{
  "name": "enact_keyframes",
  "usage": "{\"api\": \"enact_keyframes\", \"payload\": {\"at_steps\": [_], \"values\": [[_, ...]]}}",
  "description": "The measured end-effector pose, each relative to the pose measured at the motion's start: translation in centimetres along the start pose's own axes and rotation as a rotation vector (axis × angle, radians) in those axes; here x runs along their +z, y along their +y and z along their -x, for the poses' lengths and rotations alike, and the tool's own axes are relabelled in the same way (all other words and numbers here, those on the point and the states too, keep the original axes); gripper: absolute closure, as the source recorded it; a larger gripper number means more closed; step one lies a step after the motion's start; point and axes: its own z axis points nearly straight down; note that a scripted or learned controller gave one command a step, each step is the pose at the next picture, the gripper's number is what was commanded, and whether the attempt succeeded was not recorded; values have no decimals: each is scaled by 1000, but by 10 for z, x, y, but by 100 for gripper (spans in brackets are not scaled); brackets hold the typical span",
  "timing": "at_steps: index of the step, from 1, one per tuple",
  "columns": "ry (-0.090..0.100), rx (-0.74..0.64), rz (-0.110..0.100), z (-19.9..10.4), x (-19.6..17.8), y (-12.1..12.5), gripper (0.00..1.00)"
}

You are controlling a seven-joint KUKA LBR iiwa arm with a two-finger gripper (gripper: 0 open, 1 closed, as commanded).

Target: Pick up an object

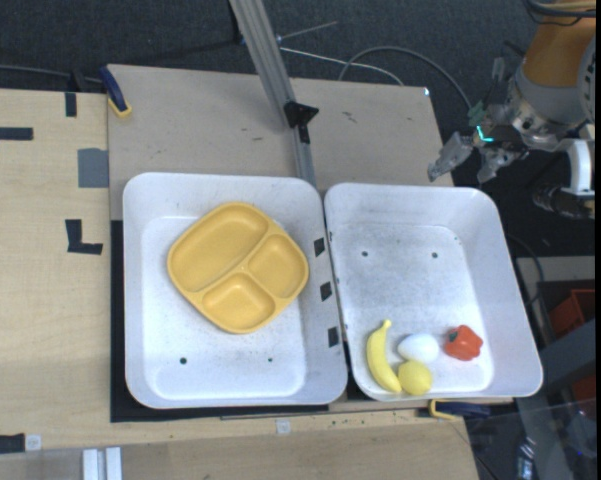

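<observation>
In the right bin (pixel 420 218), near its front edge, lie a yellow banana (pixel 381 356), a white egg-shaped object (pixel 418 347), a yellow lemon (pixel 414 377) and a red pepper-like object (pixel 464 342), close together. My gripper (pixel 468 159) hangs above the bench just beyond the right bin's far right corner, well away from these objects. Its two fingers are spread apart and nothing is between them.
The left bin (pixel 150 368) holds a yellow divided plate (pixel 237 266). A slanted metal post (pixel 270 58) rises behind the bins, ending at a black clamp (pixel 300 115). Cables trail across the bench behind the right bin.
</observation>
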Motion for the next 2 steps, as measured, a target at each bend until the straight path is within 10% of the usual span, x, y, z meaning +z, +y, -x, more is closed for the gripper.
{"api": "enact_keyframes", "payload": {"at_steps": [2], "values": [[0, 0, 0, 1, 89, -3, 0]]}}
